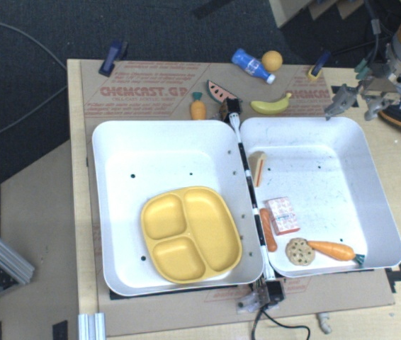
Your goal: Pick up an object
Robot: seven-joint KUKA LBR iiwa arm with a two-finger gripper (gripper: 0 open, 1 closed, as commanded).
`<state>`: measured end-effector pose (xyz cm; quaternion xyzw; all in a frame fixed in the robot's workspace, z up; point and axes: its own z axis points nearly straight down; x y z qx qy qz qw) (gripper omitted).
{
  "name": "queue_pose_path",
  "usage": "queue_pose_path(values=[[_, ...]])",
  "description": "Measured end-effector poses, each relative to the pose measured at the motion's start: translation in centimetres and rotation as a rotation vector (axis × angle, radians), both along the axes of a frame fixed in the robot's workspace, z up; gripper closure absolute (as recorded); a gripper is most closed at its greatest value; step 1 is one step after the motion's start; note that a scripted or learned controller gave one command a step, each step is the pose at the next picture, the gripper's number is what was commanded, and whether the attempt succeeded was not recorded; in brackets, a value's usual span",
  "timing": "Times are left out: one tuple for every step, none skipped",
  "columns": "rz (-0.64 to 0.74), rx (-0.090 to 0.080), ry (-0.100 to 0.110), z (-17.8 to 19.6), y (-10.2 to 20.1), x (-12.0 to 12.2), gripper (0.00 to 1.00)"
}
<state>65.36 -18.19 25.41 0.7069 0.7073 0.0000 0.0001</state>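
Overhead, fingers (354, 99) spread — nothing between them.

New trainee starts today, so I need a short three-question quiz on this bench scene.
1. True or false: the yellow plate lies in the right bin.
2. Which lies next to the cookie? A) banana B) carrot C) bottle
3. Fill in: the gripper hangs over the right bin's far ____ corner.

Key: 1 false, it lies in the left bin. 2 B. 3 right.
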Motion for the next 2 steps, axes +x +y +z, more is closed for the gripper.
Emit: queue_pose_path(values=[[-0.001,0.001,0.002,-7.5,2.5,-6.7,0.0],[0.001,0.002,0.003,-13.3,8.6,-4.2,0.0]])
